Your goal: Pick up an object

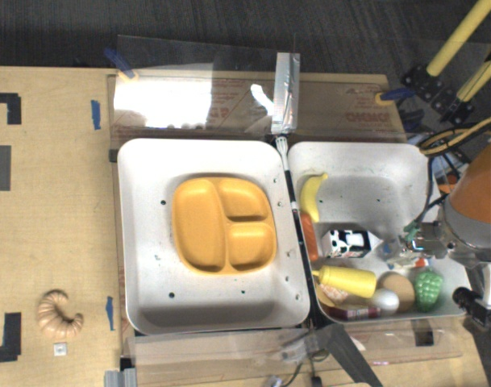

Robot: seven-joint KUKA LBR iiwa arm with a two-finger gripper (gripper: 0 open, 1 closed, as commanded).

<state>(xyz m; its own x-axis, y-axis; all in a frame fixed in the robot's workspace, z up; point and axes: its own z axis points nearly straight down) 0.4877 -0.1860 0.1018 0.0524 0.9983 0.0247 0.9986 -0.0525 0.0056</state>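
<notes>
Plastic yellow bottle [349, 279] in the right bin [366, 161] looks light, stiff, slippery; grasp mid-body. Gripper [414, 244] opening: cannot tell.

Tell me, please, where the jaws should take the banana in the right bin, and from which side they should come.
Grip the banana at its middle, coming straight down from above. It lies along the left wall of the right bin, so I would set the jaws across its narrow width. An orange thing lies at its lower end, so the middle and upper part seem freer.
</notes>
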